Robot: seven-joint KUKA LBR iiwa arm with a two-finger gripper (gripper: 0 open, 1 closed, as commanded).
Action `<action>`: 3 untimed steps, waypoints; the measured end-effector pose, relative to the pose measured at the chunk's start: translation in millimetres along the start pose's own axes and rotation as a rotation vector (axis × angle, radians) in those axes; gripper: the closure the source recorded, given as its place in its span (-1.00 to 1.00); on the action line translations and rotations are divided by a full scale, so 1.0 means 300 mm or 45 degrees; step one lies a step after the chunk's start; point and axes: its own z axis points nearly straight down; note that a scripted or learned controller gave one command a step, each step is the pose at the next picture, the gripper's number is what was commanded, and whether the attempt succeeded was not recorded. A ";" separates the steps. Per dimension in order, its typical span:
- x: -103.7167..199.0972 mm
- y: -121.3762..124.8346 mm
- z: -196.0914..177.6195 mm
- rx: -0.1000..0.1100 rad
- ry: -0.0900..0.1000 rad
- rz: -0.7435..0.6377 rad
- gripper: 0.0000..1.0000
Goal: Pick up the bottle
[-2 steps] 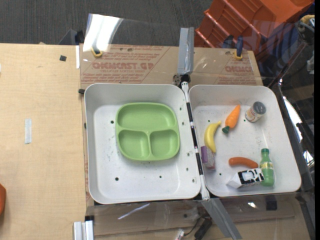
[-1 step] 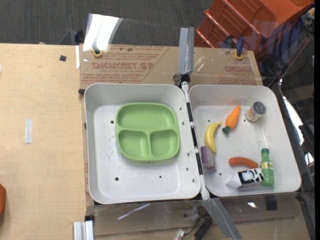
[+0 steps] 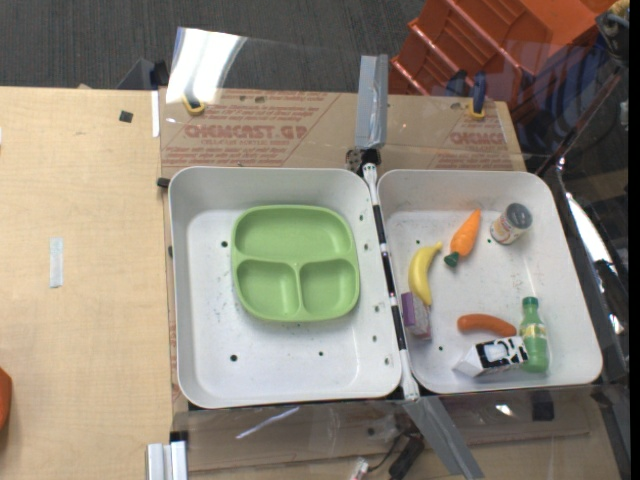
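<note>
item: green bottle (image 3: 534,336), front corner of the right bin (image 3: 500,280), touching a small carton (image 3: 497,356). we judge it light, rigid and slick; grip across the body below the cap. pincer's opening: we cannot tell.

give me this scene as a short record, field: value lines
left bin: green tray, three compartments
right bin: bottle, banana, carrot, jar, sausage, carton
bottle: green, near front right corner, touching carton
banana: by the divider
carrot: right of banana
jar: back right
sausage: left of bottle
</note>
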 end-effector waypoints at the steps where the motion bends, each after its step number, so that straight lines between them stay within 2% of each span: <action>1: 0.052 0.112 0.212 0.002 -0.003 0.005 1.00; 2: 0.036 0.106 0.073 0.001 0.000 0.000 1.00; 3: 0.042 0.103 0.052 0.001 -0.007 -0.006 1.00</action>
